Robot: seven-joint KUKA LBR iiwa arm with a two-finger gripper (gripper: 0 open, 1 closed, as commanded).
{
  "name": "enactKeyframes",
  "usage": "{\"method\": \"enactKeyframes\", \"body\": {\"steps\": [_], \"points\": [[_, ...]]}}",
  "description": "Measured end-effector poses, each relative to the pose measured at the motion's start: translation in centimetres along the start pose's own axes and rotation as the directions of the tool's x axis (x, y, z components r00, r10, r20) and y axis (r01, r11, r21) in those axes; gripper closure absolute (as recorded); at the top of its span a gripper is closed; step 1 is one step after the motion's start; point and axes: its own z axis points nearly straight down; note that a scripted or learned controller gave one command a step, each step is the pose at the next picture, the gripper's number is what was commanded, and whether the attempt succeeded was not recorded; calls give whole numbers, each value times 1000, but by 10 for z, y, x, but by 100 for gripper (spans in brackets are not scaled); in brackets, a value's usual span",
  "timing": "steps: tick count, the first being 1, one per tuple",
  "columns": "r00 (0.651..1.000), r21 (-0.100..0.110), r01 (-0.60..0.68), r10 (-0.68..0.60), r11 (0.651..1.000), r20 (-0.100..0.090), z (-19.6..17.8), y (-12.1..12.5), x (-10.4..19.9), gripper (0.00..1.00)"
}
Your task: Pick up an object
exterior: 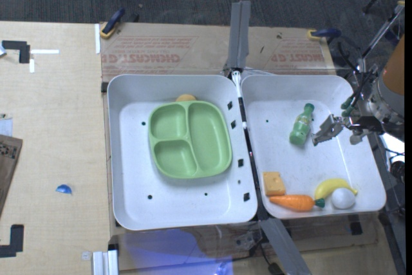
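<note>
**End effector poised beside the green bottle**

The end effector hangs over the right bin, at the frame's right, with its fingers apart and nothing between them. Just to its left lies the green bottle, close but apart from the fingertips, cap pointing up-frame.

The bottle looks like the nearest candidate. To take it well, the end effector would probably need to shift left until the bottle's body sits squarely between the fingers, close across its narrow width rather than its length, and come low enough that the rounded plastic does not squirt out.

Along the same bin's lower edge sit one yellowish block, one carrot, one banana and one white ball, crowded together; banana and ball touch, which would make a clean grip there harder.

The left bin holds one green divided plate with three compartments, and one small orange thing peeks out behind its upper rim. Two bins in all rest on the tabletop.
</note>
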Motion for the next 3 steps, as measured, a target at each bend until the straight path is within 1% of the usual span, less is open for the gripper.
{"method": "enactKeyframes", "body": {"steps": [1,2,3], "points": [[971,-2,239,-239,971,2,-68,-4,-14,0],[960,-1,280,-280,960,0,54,81,1,0],[967,-2,253,-253,967,1,44,103,68,0]]}}
